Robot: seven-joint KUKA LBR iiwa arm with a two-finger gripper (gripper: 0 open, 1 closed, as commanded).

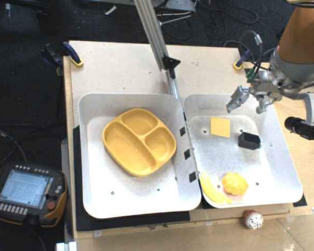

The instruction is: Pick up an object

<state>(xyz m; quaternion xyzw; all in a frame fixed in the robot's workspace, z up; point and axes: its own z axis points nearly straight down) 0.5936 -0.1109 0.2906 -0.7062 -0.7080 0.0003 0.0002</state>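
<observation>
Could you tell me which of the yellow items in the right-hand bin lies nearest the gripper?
The flat yellow square, lying just below the open gripper. The round yellow lump and yellow banana sit at the bin's near edge.

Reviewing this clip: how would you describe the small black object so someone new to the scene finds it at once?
Start at the right bin, the one without the yellow plate. The black block lies in its upper half, just right of the flat yellow square and below the tool. It is the only dark item there; its neighbours, including the banana and round yellow fruit, are all yellow.
</observation>
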